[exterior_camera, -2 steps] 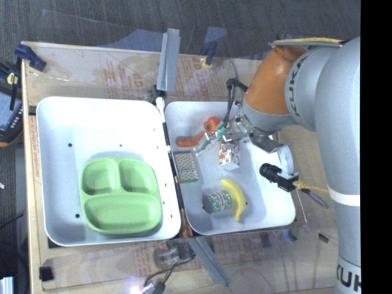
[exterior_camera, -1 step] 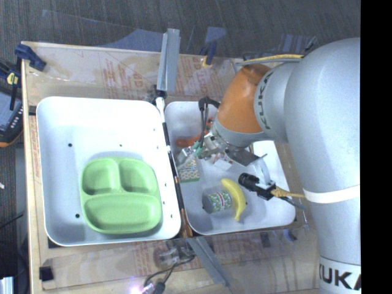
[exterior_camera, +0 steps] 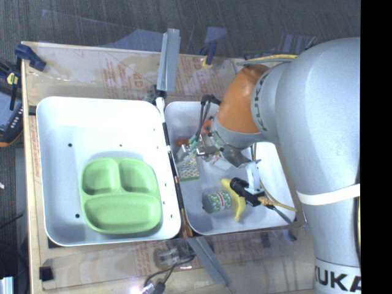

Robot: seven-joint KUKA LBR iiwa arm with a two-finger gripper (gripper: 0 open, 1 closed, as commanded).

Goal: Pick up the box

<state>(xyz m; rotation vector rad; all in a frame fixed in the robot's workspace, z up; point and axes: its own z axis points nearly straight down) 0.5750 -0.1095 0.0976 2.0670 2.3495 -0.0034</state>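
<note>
Box (exterior_camera: 188, 169) lying in right bin (exterior_camera: 272, 222) near left wall, gripper (exterior_camera: 197, 147) just above it; grip state impossible to tell. Banana (exterior_camera: 236, 198) and can (exterior_camera: 216, 202) nearby.

The box (exterior_camera: 187, 168), small with a green and whitish patterned face, is lying tilted in the right bin (exterior_camera: 269, 222), leaning close against its left wall, toward the far-left corner.
</note>
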